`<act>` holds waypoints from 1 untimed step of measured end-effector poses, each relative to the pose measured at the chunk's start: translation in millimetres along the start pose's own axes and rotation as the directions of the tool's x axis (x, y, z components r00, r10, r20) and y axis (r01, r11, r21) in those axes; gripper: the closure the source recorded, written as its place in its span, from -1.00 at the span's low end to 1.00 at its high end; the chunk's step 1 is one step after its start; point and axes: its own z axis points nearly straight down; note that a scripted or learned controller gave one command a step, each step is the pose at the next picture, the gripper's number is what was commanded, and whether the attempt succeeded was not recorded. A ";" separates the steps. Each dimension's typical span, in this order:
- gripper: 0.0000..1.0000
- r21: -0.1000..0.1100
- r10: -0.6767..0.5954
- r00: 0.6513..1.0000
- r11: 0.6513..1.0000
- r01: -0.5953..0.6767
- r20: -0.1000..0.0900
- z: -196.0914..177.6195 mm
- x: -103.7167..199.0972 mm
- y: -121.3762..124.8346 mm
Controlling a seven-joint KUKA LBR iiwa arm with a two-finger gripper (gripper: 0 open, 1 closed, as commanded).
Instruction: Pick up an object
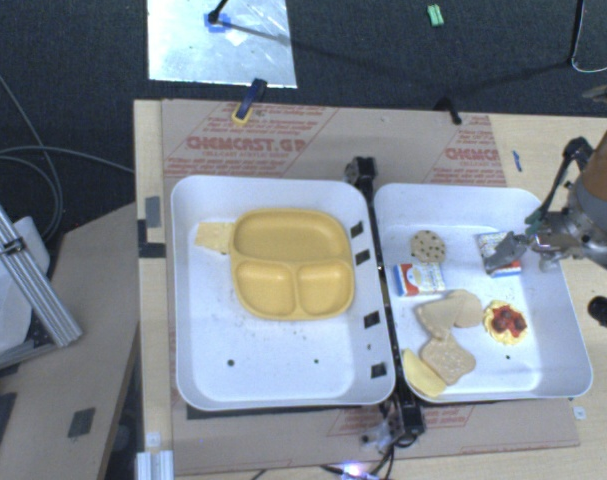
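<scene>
Camera view: tool (513, 255) w/ tips over carton (496, 247), right bin (553, 313).

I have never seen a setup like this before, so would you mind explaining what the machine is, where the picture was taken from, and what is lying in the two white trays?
This is one picture from a fixed camera above a bench, looking down at a slant. The machine is a robot arm reaching in from the right; its job is to pick up an object. At its end is the tool, with two fingers for grasping, hanging over the right bin next to a small white and blue packet. I cannot tell whether it holds anything.

The left bin holds a yellow divided tray and a pale yellow piece beside it. The right bin holds toy foods: a speckled cookie, a red and white carton, tan bread pieces, a cracker, a yellow slice, and a yellow piece with a red topping.
</scene>
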 end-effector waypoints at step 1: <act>-1.00 -0.003 -0.003 1.000 1.000 0.003 0.004 109.6 -30.9 62.1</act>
